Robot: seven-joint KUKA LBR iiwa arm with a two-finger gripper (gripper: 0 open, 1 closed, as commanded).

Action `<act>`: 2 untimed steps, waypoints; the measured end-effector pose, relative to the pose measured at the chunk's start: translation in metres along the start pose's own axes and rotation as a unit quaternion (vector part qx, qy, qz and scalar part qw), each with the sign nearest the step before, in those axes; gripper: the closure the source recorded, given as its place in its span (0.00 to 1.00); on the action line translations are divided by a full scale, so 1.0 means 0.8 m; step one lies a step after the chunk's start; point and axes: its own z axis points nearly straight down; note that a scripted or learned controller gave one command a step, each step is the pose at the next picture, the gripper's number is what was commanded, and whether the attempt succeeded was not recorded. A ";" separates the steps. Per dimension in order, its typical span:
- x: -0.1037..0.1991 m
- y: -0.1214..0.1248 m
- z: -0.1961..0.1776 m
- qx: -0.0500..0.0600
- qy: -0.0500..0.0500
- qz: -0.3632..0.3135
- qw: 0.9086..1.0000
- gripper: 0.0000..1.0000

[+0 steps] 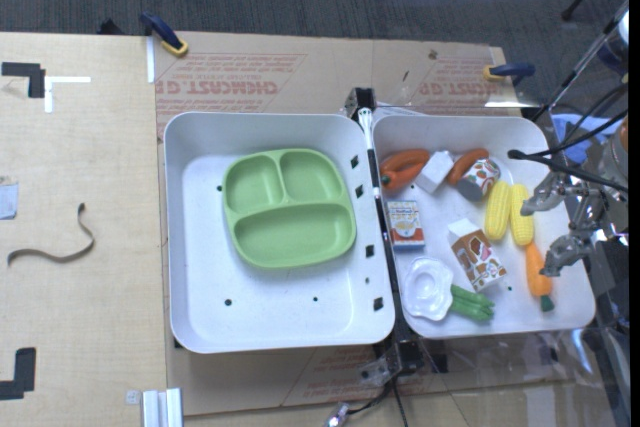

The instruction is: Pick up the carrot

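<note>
Carrot (538,273) is lying at four o'clock in the right bin (440,125). Gripper (558,225) is hovering just beside it, fingers (563,251) standing open, gripping nothing.

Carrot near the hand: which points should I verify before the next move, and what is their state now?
1. Carrot lies uncovered in the bin: ok.
2. Hand open, nothing between its fingers: ok.
3. Hand centred over the carrot: not ok, it is beside the carrot's far end.
4. Corn cobs apart from the carrot: ok, but close.
5. Height of the hand above the bin: cannot tell.
</note>
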 end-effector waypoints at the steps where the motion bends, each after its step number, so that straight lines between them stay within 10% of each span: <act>1: 0.025 -0.032 0.099 0.000 0.001 0.047 0.999 0.00; 2: 0.005 -0.032 0.155 0.000 0.000 0.119 0.993 0.00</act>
